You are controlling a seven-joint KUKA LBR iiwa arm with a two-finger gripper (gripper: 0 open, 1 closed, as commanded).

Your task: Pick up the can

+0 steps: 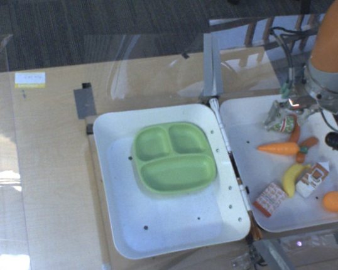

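The arm [333, 48] has a rounded orange band over a grey ring. Black cables [282, 40] loop beside it.

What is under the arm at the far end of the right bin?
A crumpled can lies there, partly showing, beside a carrot. The arm covers the bin's far right corner, so anything beneath it cannot be seen.
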